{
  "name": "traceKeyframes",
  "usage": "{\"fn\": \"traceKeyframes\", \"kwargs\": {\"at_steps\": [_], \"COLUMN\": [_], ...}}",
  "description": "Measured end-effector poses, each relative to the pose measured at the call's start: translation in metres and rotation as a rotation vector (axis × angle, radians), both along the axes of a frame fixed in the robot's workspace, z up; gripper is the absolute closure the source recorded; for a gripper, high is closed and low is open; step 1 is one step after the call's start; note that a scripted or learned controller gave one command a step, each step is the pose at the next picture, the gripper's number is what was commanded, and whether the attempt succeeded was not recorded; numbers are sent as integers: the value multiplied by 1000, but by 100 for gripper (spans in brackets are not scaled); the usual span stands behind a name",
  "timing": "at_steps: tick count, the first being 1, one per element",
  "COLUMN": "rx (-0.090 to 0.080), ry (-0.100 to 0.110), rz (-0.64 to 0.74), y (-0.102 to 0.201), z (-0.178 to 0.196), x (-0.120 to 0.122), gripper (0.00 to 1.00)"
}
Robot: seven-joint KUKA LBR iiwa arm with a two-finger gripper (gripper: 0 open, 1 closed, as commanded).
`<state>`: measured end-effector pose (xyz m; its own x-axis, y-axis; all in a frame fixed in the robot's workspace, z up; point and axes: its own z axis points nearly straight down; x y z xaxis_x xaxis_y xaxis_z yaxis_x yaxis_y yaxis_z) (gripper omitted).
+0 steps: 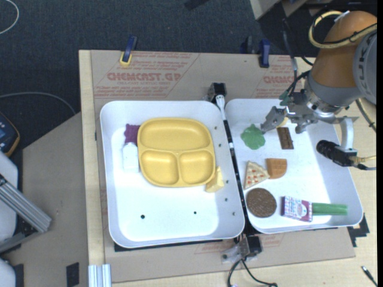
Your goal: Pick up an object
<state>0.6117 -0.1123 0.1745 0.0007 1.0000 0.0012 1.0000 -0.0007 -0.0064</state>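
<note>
My gripper [286, 122] hangs over the back of the right bin [350, 187], its two fingers spread open with nothing between them. Just in front of it lies a small brown bar [285, 137]. A green leafy toy [253, 137] sits to the left of the bar. Nearer the front are a pizza slice [255, 174], an orange toast piece [276, 167], a round brown cookie [261, 201] and a tube with a green end [312, 208].
The left bin [167, 226] holds a yellow divided plate [176, 151], a purple item [131, 132], a white bottle [130, 157] and a small yellow piece [214, 182]. A black part [335, 152] of the arm hangs over the right bin's right side.
</note>
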Motion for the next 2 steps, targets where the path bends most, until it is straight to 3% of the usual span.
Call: {"fn": "traceKeyframes", "kwargs": {"at_steps": [2], "rx": [0], "ry": [0], "rz": [1], "y": [11], "z": [-92], "x": [2], "gripper": [0]}}
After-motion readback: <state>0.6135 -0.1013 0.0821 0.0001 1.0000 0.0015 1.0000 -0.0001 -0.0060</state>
